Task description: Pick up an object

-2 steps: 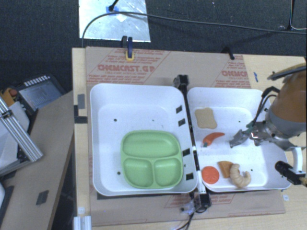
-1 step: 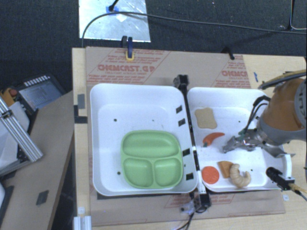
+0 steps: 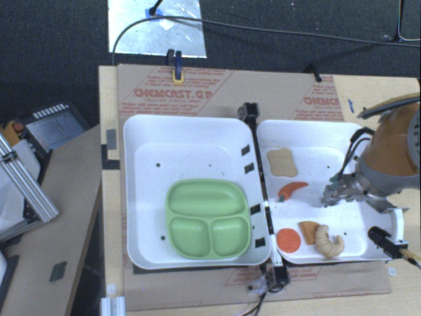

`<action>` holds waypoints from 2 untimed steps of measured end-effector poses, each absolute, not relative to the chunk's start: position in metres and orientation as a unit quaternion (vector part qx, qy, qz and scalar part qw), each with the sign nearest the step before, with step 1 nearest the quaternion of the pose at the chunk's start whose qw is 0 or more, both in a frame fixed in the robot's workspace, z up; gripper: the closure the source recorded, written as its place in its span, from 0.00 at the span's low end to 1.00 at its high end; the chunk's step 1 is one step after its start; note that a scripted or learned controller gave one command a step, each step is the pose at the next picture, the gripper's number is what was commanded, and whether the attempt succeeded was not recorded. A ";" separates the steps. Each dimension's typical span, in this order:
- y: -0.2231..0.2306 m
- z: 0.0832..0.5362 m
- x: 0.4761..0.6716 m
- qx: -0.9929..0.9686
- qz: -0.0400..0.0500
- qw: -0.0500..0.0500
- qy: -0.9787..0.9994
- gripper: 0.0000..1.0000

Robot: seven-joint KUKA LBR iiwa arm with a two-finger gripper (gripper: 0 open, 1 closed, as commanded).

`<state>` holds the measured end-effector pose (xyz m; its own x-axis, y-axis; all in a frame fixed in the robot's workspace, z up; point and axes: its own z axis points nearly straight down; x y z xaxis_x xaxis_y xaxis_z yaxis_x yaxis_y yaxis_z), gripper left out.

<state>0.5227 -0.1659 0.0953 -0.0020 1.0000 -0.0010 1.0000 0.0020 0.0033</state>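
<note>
White right bin [image 3: 329, 143] holds bread slice [image 3: 282, 162], chili [image 3: 293, 189], tomato slice [image 3: 288, 240] and shrimp [image 3: 329, 241], all unpicked; gripper [image 3: 334, 195] hovers nearby, grip state unclear.

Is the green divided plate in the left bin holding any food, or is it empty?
Empty. The green divided plate lies flat in the left bin, and all three of its compartments show only bare green surface.

A green tray [image 3: 208, 217] with three compartments lies in the left bin [image 3: 141, 143]. The bins rest on brown cardboard [image 3: 197, 87] printed with red letters, and a yellow clamp [image 3: 177, 68] grips its far edge. Beyond it lies a shiny metal sheet [image 3: 158, 15].
</note>
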 end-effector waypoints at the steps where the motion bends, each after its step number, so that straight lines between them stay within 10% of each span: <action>1: -0.158 0.154 0.528 0.705 0.002 0.003 0.709 1.00; 2: -0.148 0.204 0.534 0.705 0.002 0.003 0.709 1.00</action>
<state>0.5340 -0.1485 0.2042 -0.0057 1.0000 -0.0015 1.0000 0.0057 0.0065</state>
